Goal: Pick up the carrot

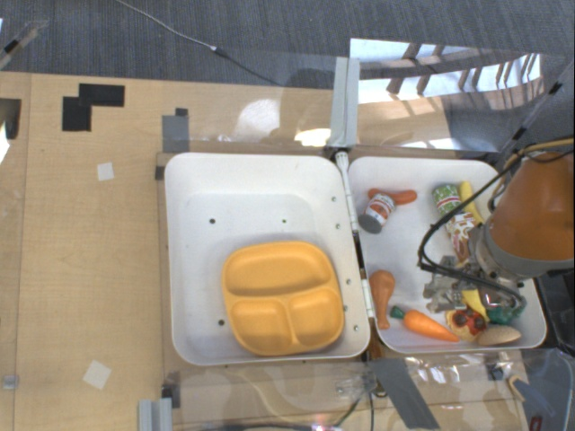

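Orange carrot (426, 324) lies near front edge of right bin (536, 330), beside chicken leg (384, 293). Claw (452, 293) hovers just above-right; grip state unclear. Approach step; next, descend over carrot.

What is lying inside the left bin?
A yellow divided tray rests toward the near side of the left bin. Whatever may be beneath the tray is covered.

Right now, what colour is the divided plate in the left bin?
Yellow plate, clearest in the camera view.
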{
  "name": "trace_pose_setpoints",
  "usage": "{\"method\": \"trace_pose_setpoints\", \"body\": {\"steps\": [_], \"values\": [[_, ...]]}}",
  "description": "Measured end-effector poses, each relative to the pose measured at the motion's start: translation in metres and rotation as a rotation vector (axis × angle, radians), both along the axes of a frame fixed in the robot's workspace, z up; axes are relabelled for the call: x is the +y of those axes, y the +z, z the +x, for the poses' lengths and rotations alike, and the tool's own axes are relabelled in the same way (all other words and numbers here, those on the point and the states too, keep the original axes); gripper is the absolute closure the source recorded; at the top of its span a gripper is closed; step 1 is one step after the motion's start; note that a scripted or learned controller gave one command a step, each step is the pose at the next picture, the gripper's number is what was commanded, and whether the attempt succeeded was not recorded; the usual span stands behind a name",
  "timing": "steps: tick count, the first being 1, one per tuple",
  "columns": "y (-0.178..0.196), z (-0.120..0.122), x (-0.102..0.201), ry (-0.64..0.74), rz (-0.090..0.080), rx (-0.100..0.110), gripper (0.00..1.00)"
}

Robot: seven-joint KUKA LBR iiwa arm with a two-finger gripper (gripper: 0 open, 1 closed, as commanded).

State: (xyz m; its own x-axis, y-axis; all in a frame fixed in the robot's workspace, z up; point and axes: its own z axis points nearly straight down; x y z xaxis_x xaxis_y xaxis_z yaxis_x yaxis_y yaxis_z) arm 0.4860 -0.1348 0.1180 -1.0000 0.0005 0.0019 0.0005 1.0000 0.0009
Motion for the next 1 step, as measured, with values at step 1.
{"method": "trace_pose_setpoints", "body": {"steps": [1], "values": [[0.0941,0.0048,0.0546,-0.103,0.0,-0.018,1.0]]}}
